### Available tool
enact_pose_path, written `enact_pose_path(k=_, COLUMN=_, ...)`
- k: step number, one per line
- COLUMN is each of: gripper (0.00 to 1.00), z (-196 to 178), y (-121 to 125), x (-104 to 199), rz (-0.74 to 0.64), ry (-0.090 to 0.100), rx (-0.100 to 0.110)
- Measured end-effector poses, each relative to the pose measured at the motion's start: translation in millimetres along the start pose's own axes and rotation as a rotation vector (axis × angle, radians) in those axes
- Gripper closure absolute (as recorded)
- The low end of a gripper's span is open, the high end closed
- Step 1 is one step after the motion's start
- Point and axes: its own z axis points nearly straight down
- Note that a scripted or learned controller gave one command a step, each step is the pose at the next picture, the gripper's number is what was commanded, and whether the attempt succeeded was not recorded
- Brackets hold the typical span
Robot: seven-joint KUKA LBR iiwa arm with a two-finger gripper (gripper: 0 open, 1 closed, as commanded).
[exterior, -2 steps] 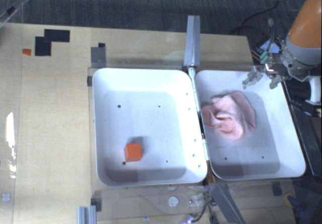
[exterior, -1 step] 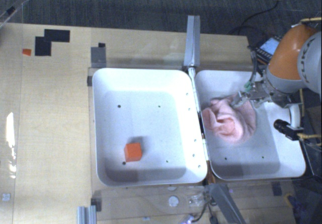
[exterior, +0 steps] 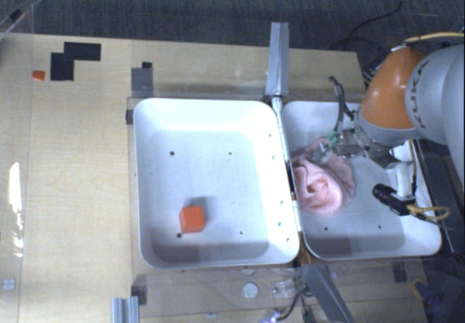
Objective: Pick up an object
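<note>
The jaws (exterior: 340,146) sit low in the right bin (exterior: 363,238), at the end of the grey arm (exterior: 436,96) that reaches in from the right, its orange band (exterior: 389,96) just above the wrist. The fingers are hidden among dark fittings and cable, so whether they are open or closed cannot be told, and nothing can be seen held between them.

Just below and to the left of the jaws lies a pink cloth (exterior: 320,185), bunched into a soft heap with a paler fold trailing up toward the jaws. The upper edge of the cloth looks to be touching or almost touching the jaws, but the view does not settle which. The cloth rests on the bin floor near the bin's left wall.

To the lower right of the jaws a black cylindrical part (exterior: 391,199) of the arm's fittings juts out over the bin, with a yellowish cable (exterior: 425,211) looped beside it.

Further left, past the divider between the bins, is the left bin (exterior: 203,118). An orange block (exterior: 192,219) lies on its floor, well apart from the jaws, toward the lower left.

Both bins stand on the pale wooden tabletop (exterior: 73,191). Far to the upper left of the jaws, black patches (exterior: 73,59) and a small orange marker (exterior: 38,75) lie on the tabletop.
</note>
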Motion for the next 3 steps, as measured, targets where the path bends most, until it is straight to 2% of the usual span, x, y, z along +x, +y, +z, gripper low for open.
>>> enact_pose_path(k=1, gripper=1.00, z=-14, y=4, x=0, rz=-0.002, ry=-0.002, rx=-0.012)
enact_pose_path(k=2, gripper=0.00, z=-14, y=4, x=0, rz=-0.001, ry=-0.003, rx=-0.012)
enact_pose_path(k=3, gripper=0.00, z=1, y=39, x=11, rz=-0.209, ry=0.000, rx=0.002)
